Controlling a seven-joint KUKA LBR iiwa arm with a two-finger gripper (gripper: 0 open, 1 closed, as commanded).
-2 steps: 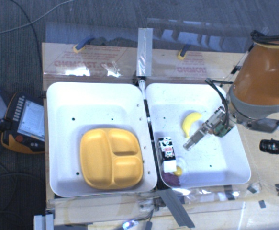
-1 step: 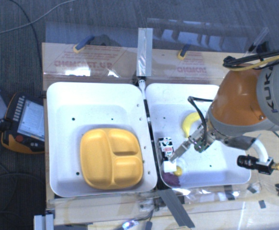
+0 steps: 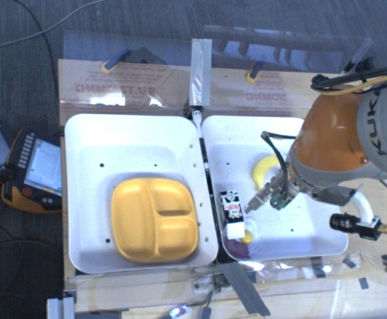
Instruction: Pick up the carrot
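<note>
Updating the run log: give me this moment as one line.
arm: over right bin | gripper: low, near small box | yellow tray: in left bin | carrot: not identifiable

I'm counting two white bins, left bin [image 3: 87,145] and right bin [image 3: 299,244]. I'm seeing one yellow divided tray [image 3: 154,218] in the left. In the right I'm seeing one yellow banana-like item [image 3: 265,169], one small black-and-white box [image 3: 230,206], one purple item [image 3: 236,247]. One arm [image 3: 332,141], one gripper [image 3: 256,203].

Pincer [image 3: 256,201] fingers too small to tell
</note>
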